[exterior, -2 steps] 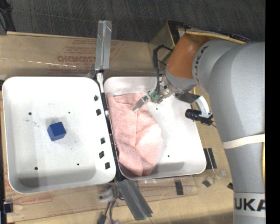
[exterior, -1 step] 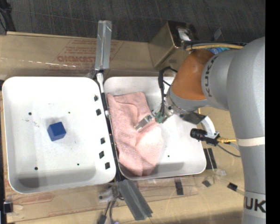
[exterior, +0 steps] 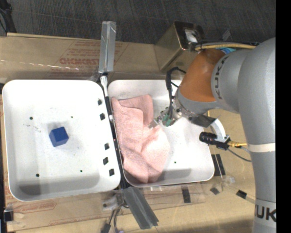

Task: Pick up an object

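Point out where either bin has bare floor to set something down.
Left bin: open floor all around the blue cube. Right bin: a bare patch right of the pink towel; crowded where the end effector meets the towel.

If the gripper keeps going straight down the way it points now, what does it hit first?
Most likely the pink towel. The gripper points down into the right bin at the towel's right edge, so cloth should come first. Depth is unclear from this slanted view; it may already be touching, or just meet the bin floor beside it.
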